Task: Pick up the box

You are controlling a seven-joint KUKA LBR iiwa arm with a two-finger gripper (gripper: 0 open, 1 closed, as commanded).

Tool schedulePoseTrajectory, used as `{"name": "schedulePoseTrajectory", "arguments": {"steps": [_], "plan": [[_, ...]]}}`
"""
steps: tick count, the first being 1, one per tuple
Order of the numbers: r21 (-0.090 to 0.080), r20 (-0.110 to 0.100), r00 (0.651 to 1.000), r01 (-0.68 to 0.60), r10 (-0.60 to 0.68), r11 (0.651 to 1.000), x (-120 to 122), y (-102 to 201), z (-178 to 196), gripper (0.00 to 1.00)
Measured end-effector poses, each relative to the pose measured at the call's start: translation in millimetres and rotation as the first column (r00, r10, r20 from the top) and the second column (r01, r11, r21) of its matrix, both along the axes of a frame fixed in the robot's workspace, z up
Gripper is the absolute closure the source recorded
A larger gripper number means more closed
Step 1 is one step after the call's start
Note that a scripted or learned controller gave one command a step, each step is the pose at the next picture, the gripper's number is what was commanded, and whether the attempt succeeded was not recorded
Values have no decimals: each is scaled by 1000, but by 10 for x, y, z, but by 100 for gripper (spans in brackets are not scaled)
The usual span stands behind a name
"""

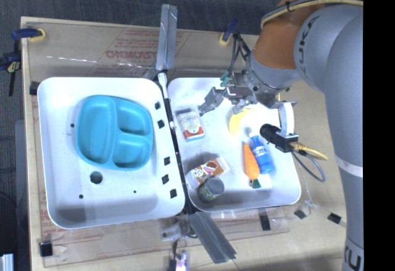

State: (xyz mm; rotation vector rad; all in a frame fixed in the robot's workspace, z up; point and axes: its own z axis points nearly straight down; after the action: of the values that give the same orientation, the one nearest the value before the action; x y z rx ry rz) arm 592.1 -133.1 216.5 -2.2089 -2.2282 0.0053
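My gripper (213, 100) hangs over the upper part of the right bin (290, 192), fingers spread with nothing between them. The box (190, 125), a small red-and-white carton, lies flat just below and left of it, close to the divider wall (168, 134). I judge it light, stiff and a little crushable, best pinched across its short sides. That wall crowds the left; open floor lies right, toward the yellow fruit (237, 120), carrot (250, 161) and blue bottle (261, 154).
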Motion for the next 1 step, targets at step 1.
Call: {"name": "schedulePoseTrajectory", "arguments": {"steps": [1], "plan": [[-1,3,1000,24,-24,1000,470,559,72,0]]}}
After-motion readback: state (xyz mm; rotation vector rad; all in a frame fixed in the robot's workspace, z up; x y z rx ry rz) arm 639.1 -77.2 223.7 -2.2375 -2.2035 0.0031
